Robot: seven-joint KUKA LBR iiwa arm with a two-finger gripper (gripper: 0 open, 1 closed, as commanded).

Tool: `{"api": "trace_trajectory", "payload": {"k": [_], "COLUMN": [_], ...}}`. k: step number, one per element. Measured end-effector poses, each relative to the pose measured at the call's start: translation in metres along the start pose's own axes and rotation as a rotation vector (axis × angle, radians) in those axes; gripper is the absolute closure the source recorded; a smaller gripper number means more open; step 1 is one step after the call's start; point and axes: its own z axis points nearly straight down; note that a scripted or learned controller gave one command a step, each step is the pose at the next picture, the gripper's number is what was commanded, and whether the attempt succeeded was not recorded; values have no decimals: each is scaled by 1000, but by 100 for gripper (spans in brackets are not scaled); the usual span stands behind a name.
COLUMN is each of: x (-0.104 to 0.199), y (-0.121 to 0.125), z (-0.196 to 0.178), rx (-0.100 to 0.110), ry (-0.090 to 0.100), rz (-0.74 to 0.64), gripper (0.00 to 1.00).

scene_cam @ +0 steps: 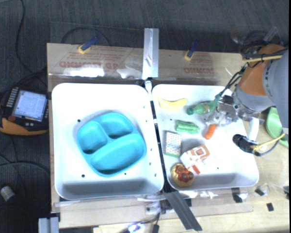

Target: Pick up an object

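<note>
My gripper [219, 111] reaches into the right bin [233, 176] from the right, low over its upper middle. It sits between a green bottle [200, 108] on its left and a small orange carrot-like piece [210, 130] just below it. Farther left lie a yellow banana [172, 103], a green oblong piece [186, 127] and a checkered packet [172, 143]. A white and orange box [195, 157] and a round red-gold object [183, 174] rest near the bin's front. I see nothing lifted off the bin floor.
The left bin [63, 178] holds a blue divided plate [111, 142]. A black cable loop [246, 143] hangs from the arm over the right bin's right side. A green object [274, 121] lies on the bench beyond the right rim.
</note>
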Motion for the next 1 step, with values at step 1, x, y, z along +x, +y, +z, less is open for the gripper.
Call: {"api": "trace_trajectory", "payload": {"k": [1], "x": [33], "y": [-71], "z": [-92], "rx": [0], "ry": [-3], "rz": [161], "gripper": [100]}}
